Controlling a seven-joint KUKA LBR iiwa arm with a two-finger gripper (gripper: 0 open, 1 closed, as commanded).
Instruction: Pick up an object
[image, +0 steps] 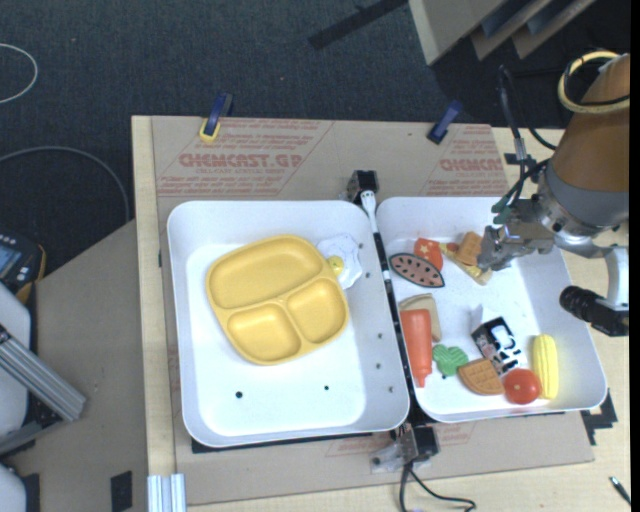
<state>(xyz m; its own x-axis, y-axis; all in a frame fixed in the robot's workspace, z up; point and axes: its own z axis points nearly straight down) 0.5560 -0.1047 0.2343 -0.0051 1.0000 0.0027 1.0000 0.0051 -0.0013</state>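
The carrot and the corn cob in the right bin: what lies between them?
In the camera view, between the carrot and the corn cob lie a green piece and a black-and-white object.

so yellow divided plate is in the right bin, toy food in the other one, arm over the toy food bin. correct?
Not quite. In the camera view the yellow divided plate lies in the left bin, not the right one. The toy food, such as the carrot and corn cob, is in the right bin, and the gripper is over that bin's far side.
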